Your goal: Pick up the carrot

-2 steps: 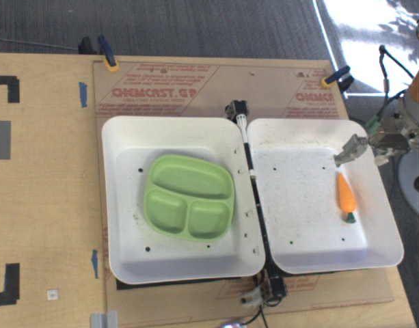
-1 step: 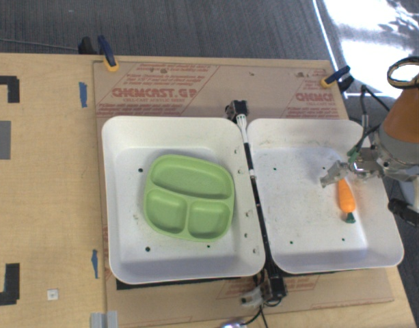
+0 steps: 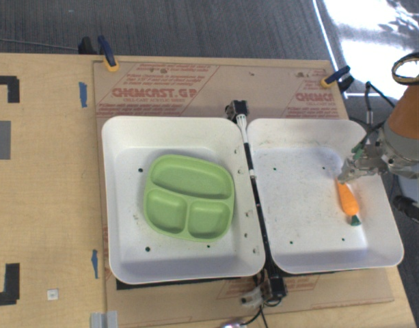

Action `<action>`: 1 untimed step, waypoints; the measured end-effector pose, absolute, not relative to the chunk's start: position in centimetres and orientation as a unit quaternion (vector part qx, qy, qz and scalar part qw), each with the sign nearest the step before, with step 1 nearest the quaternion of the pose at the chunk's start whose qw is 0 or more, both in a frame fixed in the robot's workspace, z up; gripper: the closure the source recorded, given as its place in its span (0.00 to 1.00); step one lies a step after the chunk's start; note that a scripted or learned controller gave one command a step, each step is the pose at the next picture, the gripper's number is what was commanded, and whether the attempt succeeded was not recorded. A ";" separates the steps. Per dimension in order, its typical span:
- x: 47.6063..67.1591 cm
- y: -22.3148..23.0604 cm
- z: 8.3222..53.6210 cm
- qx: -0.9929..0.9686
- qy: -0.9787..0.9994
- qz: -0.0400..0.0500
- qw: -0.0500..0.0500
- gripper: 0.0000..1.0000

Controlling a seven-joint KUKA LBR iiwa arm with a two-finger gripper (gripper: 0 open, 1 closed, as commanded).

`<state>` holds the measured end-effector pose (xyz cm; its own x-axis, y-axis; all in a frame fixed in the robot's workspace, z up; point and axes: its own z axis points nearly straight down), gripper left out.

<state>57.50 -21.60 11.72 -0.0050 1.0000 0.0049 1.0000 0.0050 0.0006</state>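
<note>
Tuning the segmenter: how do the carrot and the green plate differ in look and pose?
The carrot is orange, slim and small; the green plate is broad, rounded, with three compartments. The carrot lies in the right bin just below the hand; the plate sits mid left bin. Both rest flat on a bin floor.

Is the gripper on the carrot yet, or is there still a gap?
Cannot tell. In the camera view the gripper sits right at the upper end of the carrot in the right bin; from this slanted angle, contact or a small gap look alike.
</note>
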 end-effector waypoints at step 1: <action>57.1 -16.9 18.9 -0.707 -0.708 -0.001 -0.001 1.00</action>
<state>57.08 -16.88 18.90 -0.0016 1.0000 -0.0001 1.0000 0.0016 0.0019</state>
